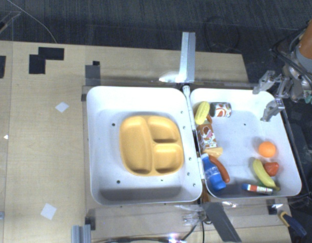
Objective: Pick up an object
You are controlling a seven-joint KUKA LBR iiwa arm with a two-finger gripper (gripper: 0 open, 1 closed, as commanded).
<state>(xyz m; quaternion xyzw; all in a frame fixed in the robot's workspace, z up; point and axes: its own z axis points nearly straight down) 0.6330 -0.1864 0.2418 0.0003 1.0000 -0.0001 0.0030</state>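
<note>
Gripper [273, 94] hovers over the right bin's [236, 135] far corner, fingers spread, gripping nothing. Below: orange [267, 149], banana [262, 173], tomato [271, 168], marker [257, 188]. Bottle [213, 174], sausage [221, 169] crowd the divider. Yellow tray [149, 145] sits left.

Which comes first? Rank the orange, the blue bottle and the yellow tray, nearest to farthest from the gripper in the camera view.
From the gripper:
1. Orange, right bin, its right half.
2. Blue bottle, right bin, lower left corner.
3. Yellow tray, left bin, centre.
</note>
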